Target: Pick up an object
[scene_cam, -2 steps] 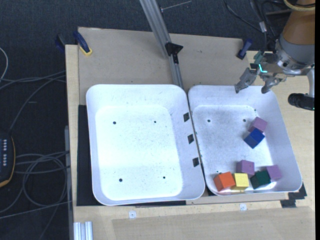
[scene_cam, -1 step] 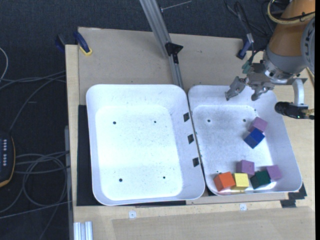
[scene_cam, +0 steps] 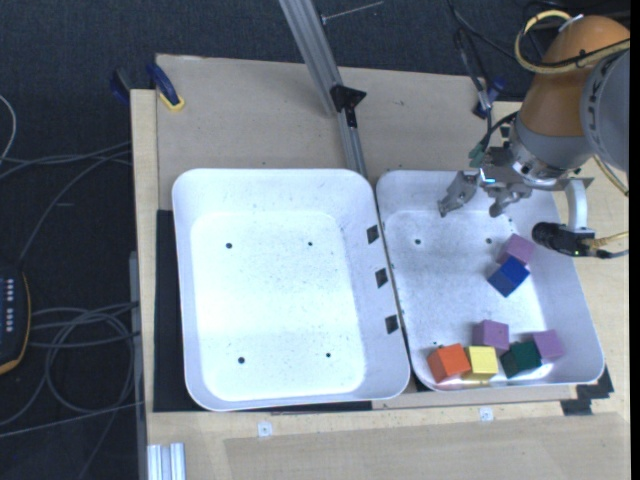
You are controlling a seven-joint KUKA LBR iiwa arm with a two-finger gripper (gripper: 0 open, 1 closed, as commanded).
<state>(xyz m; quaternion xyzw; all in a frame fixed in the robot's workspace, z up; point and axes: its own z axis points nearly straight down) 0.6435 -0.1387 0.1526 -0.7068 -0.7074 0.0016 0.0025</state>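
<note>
Orange block point(scene_cam: 449, 360) sits in the right bin point(scene_cam: 420, 268), far below the spread-open, unladen gripper point(scene_cam: 478, 201).

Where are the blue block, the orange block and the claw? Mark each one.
blue block point(scene_cam: 509, 276), camera view, on its top face.
orange block point(scene_cam: 450, 360), camera view, on its top face.
claw point(scene_cam: 476, 197), camera view, midway between its fingertips, above the right bin.

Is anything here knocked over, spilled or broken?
Nothing stands out. The blocks all sit inside the right bin: a blue block by itself, the rest crowded along the near rim. The gripper hangs above that bin.
</note>
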